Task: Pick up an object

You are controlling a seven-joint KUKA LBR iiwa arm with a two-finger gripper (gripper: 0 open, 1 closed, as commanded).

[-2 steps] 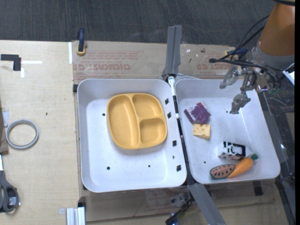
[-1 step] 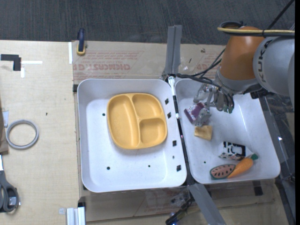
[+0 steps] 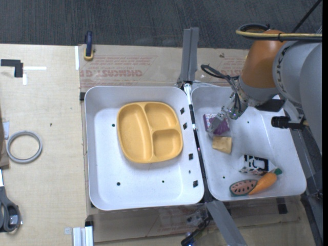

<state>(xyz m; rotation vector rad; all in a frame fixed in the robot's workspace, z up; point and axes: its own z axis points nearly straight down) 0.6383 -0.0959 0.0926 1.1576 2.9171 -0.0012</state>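
Desk point(image 3: 41, 101): pale wood surface, carrying two shallow white bins side by side.

Left bin point(image 3: 102, 188): holds a yellow divided plate point(image 3: 150, 132) with three compartments, lying flat toward the bin's upper middle.

Right bin point(image 3: 287, 183): holds all the small objects.

My arm point(image 3: 297, 70): enters from the right over the right bin's upper corner, orange band above the wrist, cables looping beside it.

My end effector point(image 3: 229, 113): low in the upper-left part of the right bin, tip right at a purple packet point(image 3: 213, 123). Cannot tell how far the fingers are spread, nor whether anything sits between them; too small and cluttered there.

Tan wedge-shaped block point(image 3: 222, 145): just below the purple packet, touching or nearly so.

Black-and-white card point(image 3: 255, 163): lower right of the wedge, apart from it.

Toy carrot point(image 3: 264, 181): orange, near the bin's front edge, beside a watermelon slice point(image 3: 243, 187) to its left

Grey ring point(image 3: 23, 146): on the desk, well left of both bins
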